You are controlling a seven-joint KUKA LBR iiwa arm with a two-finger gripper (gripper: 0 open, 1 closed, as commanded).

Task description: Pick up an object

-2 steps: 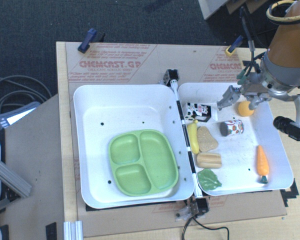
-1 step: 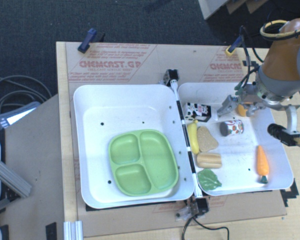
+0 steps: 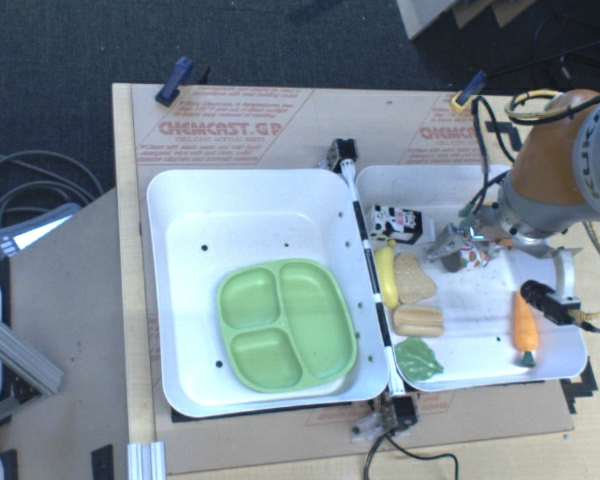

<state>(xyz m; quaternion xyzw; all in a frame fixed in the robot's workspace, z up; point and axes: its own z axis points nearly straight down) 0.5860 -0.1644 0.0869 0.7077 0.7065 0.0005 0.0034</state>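
Your gripper (image 3: 458, 245) hovers in the right bin (image 3: 570, 353), grip state impossible to tell, with the round bread slice (image 3: 413, 279) lying just to its lower left beside the banana (image 3: 385, 274).

banana (image 3: 385, 274): yellow, flat, along R bin's left wall
bread slice (image 3: 414, 279): tan, touching banana
bun (image 3: 418, 320): tan, below slice
lettuce (image 3: 418, 359): green, front-left corner
carrot (image 3: 524, 329): orange, R side
cow-print item (image 3: 395, 223): back-left

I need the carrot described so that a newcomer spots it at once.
Look in the right-hand bin, the one the arm reaches over. Near its right wall lies the carrot, lengthwise toward the front rim. It is the one orange item, apart from the food beside the divider.
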